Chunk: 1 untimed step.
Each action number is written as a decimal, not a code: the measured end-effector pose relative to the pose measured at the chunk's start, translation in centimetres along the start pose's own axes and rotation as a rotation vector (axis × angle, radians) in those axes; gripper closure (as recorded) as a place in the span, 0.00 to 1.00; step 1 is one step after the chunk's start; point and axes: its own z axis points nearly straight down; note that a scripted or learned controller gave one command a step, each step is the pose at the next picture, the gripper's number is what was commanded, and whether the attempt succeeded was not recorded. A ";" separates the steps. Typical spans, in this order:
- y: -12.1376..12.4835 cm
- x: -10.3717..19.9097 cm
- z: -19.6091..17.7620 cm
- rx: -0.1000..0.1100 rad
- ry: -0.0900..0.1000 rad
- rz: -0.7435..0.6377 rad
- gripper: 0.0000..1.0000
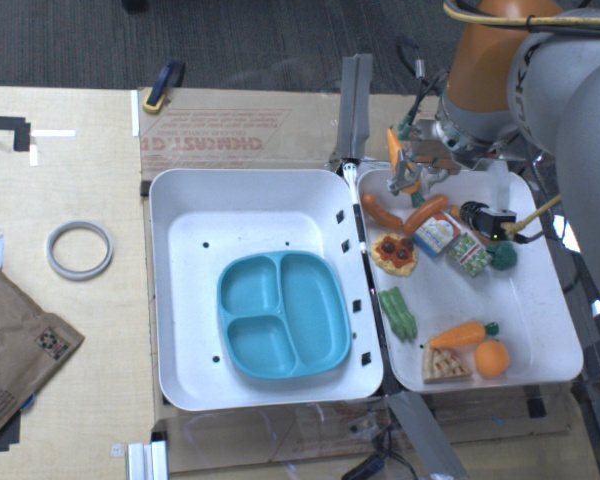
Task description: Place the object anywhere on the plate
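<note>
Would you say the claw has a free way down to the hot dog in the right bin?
Probably yes: the claw hangs just above the hot dog, whose top lies uncovered, though the small carton sits close beside it.

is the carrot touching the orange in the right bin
Touching: the camera view shows the carrot lying against the top of the orange, no gap between them.

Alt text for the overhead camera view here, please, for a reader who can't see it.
A grey and orange robot arm lowers its claw over the far end of the right bin, which holds toy food including sausages, a pizza and a carrot. The left bin holds a blue divided plate.
</note>
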 end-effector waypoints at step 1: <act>-7.1 5.2 -0.1 -0.003 0.001 -0.330 1.00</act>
